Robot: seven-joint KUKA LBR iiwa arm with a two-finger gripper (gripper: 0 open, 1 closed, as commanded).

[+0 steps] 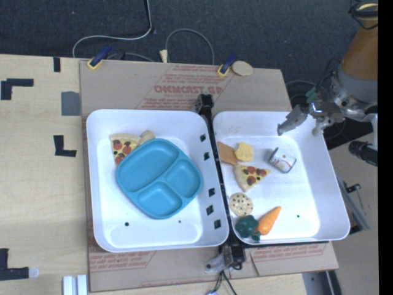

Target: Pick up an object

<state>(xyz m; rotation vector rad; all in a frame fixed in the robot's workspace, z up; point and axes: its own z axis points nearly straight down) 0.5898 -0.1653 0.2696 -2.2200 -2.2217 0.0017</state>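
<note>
Nearest to you, at the front edge of the right white bin (pixel 328 183), an orange toy carrot (pixel 269 219) is lying against a dark green rounded toy (pixel 247 227), with a speckled round cookie (pixel 241 203) sitting just behind them. Further back you are seeing a small pizza slice (pixel 250 174), a tan and yellow pair of flat food pieces (pixel 236 153), and a small white can with a red label (pixel 282 160) lying on its side. In the left white bin (pixel 98 183), a blue divided plastic plate (pixel 159 177) is resting partly over another pizza slice (pixel 123 147). The claw (pixel 304 121) is hovering over the back right part of the right bin, its two grey fingers (pixel 288 123) spreading wide apart with nothing between them. It is sitting behind and above the white can, clear of it and of every other piece. You are looking at a task that is hardly begun: no object is lifted, no contact is made, and no target is plainly chosen, though the can is lying closest to the claw. Judging from this, the descent, the closing and the lift are all still waiting for you.
</note>
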